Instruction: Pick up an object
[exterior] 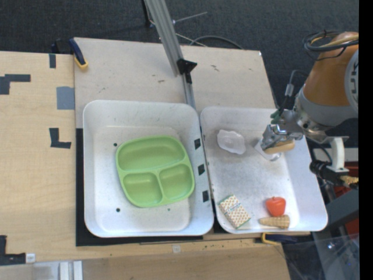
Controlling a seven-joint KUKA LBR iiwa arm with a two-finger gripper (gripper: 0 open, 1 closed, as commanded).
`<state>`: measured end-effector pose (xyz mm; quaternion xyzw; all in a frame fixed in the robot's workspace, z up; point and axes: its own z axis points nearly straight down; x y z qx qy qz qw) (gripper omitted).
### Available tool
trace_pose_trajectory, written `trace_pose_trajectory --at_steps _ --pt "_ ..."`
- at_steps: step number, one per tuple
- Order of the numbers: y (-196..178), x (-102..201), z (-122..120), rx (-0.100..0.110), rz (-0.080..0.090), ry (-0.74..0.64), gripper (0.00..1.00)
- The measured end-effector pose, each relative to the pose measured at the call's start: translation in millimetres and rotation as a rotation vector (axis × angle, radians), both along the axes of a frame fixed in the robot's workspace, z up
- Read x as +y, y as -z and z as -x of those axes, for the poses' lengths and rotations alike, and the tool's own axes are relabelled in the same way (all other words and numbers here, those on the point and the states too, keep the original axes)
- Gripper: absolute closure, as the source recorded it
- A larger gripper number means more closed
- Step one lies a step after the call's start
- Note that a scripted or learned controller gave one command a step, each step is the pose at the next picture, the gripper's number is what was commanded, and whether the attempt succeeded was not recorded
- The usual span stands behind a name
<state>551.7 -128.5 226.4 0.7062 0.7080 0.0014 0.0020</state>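
Gripper point(274, 140) at right-centre of frame, can't tell its state, low over a tan piece point(282, 147) by the right bin point(303, 179) wall — likely miss or wall clip that close.

left bin point(93, 156): green divided plate point(154, 171) | bench: blue-yellow clamp point(78, 53)

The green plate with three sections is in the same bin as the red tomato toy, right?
Not quite. The camera view shows the green plate alone in the left bin. The red tomato toy is in the right bin, near its front edge, where the arm's hand is too.
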Motion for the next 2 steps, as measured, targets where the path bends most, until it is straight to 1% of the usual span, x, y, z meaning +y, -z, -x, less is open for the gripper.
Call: trace_pose_trajectory --at_steps 1,2 --pt "-22 0 -1 0.003 -0.001 0.000 1.00" --pt "-9 59 -13 0.007 -0.002 -0.004 1.00"
